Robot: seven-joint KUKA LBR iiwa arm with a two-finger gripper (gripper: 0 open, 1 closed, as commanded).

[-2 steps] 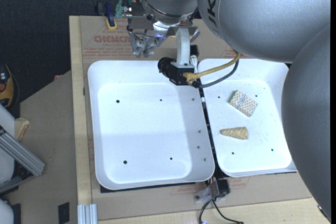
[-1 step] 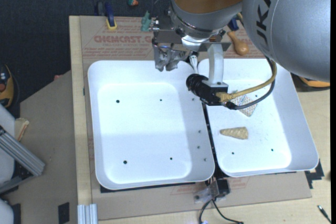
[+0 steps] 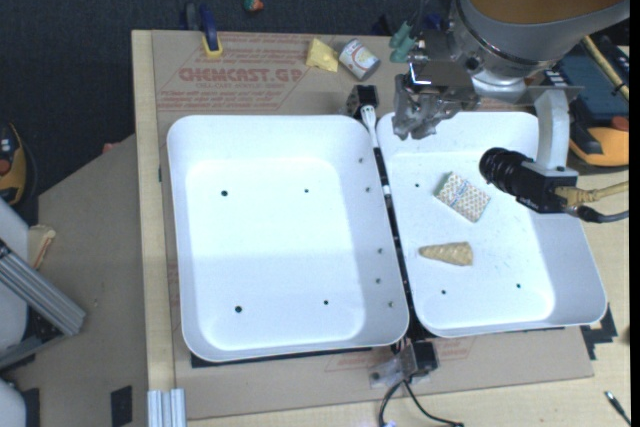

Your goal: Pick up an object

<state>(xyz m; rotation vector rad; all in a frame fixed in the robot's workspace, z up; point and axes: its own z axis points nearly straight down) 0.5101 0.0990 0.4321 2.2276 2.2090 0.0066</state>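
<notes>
Nearest the camera, at the lower edge: a small black connector (image 3: 420, 358) with a trailing cable on the cardboard-topped surface (image 3: 160, 335), just beside the seam where the 2 white bins meet.

Next, the left bin (image 3: 200, 315), bare white floor dotted with 4 dark holes. Beside it, touching along a black divider strip, the right bin (image 3: 560, 305), holding the 2 candidates for the pick. Closer of the 2: a tan, cone-like wedge (image 3: 446, 254), lying flat near the bin's middle. Just beyond it, apart from it: a small patterned white-and-tan packet (image 3: 463, 196), tilted on the floor.

Farther back, over the right bin's rear left corner: the claw (image 3: 418, 118), hanging from the grey wrist and the broad orange band above. Nothing visible between its tips; how far apart they stand — cannot tell from this angle. A black cylindrical fitting (image 3: 520, 177) juts out low over the bin's right side, near the packet.

Beyond the bins, on the printed cardboard: a yellow scrap (image 3: 322, 56), a small white box (image 3: 358, 59) and a blue-and-yellow clip (image 3: 209, 31).

Judged step: approach, no grasp made, both objects resting on the bin floor and well clear of the claw. Next move likely calls for travel forward and to the right over the packet or the wedge, tips aligned across the narrow side, then a straight descent. Low, flat objects: probably little margin in height before touching the bin floor.
</notes>
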